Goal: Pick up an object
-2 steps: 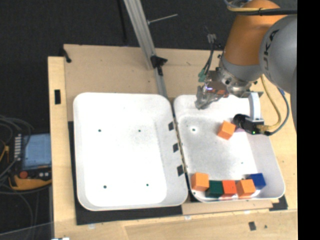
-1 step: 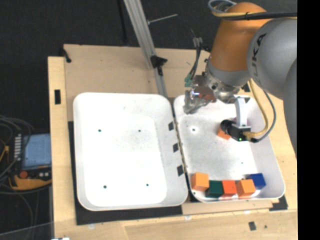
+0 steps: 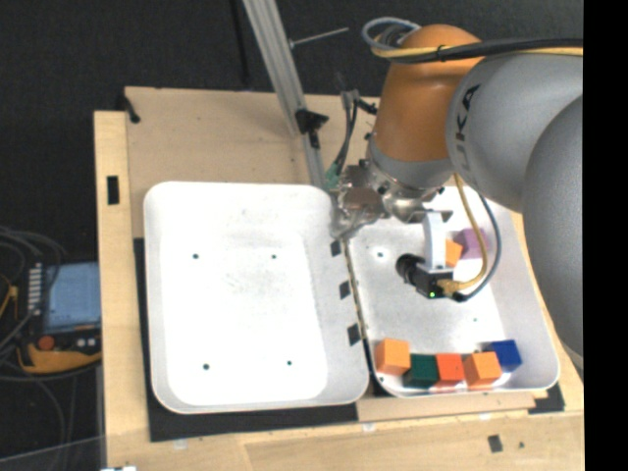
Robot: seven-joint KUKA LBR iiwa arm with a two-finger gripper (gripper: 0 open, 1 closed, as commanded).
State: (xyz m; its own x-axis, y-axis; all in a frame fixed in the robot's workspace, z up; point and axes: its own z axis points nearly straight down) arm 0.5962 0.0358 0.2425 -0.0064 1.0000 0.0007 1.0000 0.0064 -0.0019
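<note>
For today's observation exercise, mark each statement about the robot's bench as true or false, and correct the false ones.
1. The blocks lie in the right bin. True.
2. The blue block sits at the left end of the row. False: it is at the right end; an orange block is at the left end.
3. The green block lies beside an orange one. True.
4. The arm hangs over the left bin. False: it is over the right bin.
5. The row lies along the right bin's far edge. False: it lies along the near edge.
</note>
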